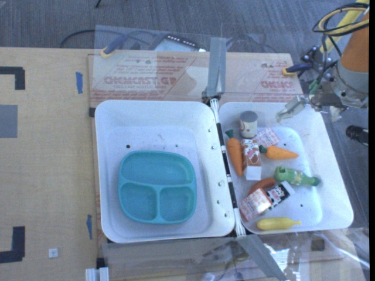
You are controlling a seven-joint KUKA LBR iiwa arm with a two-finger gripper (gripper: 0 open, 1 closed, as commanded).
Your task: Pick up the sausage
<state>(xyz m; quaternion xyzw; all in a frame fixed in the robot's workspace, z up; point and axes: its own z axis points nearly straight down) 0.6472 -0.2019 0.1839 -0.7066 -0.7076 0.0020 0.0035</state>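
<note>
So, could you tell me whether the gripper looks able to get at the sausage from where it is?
Probably, but awkwardly. The gripper hangs over the right bin's far edge. The sausage lies partly tucked under a packet and a dark box, leaving little exposed.

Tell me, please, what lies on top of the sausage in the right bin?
A black-and-white packet and a red-and-white packet lie across the sausage. Only its orange-red upper end is visible; the rest is covered.

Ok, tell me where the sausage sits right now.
The sausage lies in the right bin, lower middle, partly under the black-and-white packet, just left of the green toy.
</note>
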